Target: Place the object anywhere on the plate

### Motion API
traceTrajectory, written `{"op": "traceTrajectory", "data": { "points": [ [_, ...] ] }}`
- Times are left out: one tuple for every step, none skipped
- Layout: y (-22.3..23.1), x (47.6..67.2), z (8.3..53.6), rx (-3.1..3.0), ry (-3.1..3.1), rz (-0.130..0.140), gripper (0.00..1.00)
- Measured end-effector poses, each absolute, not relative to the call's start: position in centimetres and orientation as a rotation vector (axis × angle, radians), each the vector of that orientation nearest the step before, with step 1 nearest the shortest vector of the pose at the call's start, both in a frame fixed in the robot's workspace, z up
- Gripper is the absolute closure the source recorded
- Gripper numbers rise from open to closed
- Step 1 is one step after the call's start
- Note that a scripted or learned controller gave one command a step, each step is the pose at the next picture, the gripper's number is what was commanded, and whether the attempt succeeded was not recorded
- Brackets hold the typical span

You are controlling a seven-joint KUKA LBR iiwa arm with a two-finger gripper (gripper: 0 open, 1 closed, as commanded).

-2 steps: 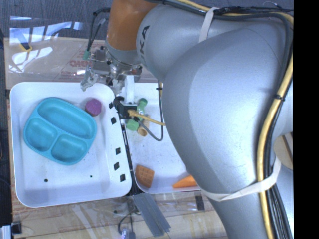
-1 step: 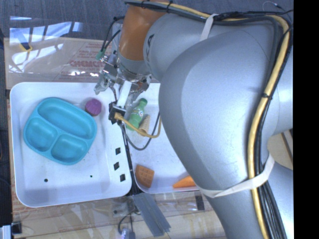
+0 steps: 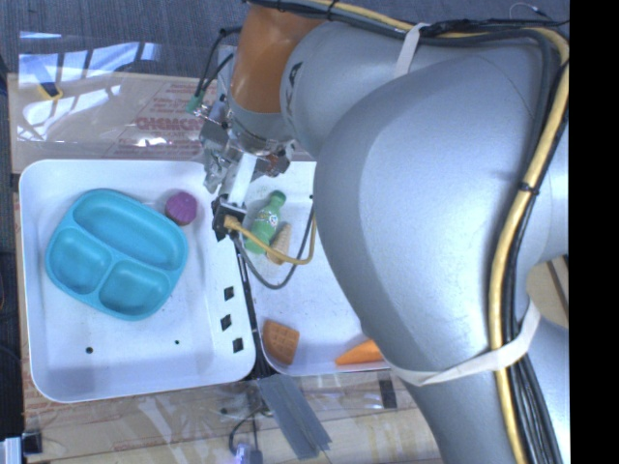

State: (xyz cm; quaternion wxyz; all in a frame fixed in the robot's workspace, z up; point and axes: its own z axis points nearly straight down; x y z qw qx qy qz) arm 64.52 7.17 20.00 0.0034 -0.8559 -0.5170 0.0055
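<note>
Gripper: the gripper (image 3: 219,177) hangs below the orange band of the grey arm (image 3: 416,211), over the far end of the wall where the two bins meet; I cannot tell how far open it is, and I see nothing in its grasp.
Plate: a blue three-compartment plastic plate (image 3: 116,254) lies flat in the left white bin (image 3: 126,351), towards its far left.
Purple thing: a small purple round object (image 3: 180,207) sits on the left bin's floor just beside the plate's far right rim, off the plate and a little to the left of the gripper.
Bottle: a green plastic bottle (image 3: 267,218) lies tilted in the right white bin (image 3: 300,298), just right of the gripper, with a pale cone-shaped piece (image 3: 280,243) against its near end.
Near corner of the right bin: a brown waffle-patterned piece (image 3: 280,338) rests by the near rim; an orange wedge-shaped piece (image 3: 359,353) shows beside it, partly hidden under the arm.
Surface: the wooden surface (image 3: 126,423) carries both bins side by side.
</note>
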Motion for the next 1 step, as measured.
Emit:
{"op": "traceTrajectory", "data": {
  "points": [
    [11.23, 61.13, 17.90, -2.276, -2.159, 0.010, 1.00]
  ]
}}
